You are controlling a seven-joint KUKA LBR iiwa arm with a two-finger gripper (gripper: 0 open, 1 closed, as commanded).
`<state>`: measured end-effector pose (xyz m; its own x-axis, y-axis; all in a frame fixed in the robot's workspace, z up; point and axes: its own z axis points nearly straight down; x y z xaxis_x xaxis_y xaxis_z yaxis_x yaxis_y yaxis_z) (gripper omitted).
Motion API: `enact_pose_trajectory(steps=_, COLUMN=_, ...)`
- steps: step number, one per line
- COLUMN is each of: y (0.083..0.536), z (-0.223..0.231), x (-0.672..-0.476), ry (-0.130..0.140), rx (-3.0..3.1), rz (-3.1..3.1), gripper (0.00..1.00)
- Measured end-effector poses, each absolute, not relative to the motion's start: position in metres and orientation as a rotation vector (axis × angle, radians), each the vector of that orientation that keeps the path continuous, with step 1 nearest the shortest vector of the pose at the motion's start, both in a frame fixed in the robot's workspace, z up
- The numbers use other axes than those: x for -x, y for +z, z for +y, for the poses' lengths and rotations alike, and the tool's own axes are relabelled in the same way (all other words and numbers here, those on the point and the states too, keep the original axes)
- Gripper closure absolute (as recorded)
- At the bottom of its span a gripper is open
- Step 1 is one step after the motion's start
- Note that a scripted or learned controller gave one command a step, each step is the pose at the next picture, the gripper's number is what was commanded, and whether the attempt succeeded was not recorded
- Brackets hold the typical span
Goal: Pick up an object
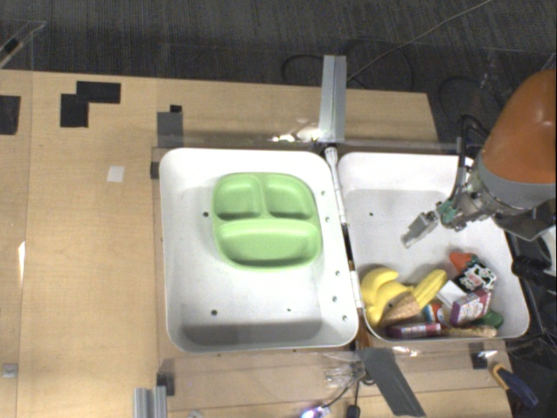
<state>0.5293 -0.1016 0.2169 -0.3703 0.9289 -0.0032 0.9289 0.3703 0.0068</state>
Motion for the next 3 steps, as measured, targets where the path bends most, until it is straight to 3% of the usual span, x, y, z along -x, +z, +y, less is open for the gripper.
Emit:
enact_pose_trajectory(steps=1, y=0.091, z=-0.164, x=-0.518, ry=0.007, rx=-1.653, rz=2.651, gripper=0.00)
enact_pose_trajectory(steps=2, y=0.103, z=-0.161, x=-0.520, ry=0.016, rx=-1.652, rz=2.652, gripper=1.00)
enact_pose_trajectory(steps=3, y=0.202, z=-0.115, x=-0.489, ry=0.006, rx=-1.977, rz=2.435, gripper=1.00)
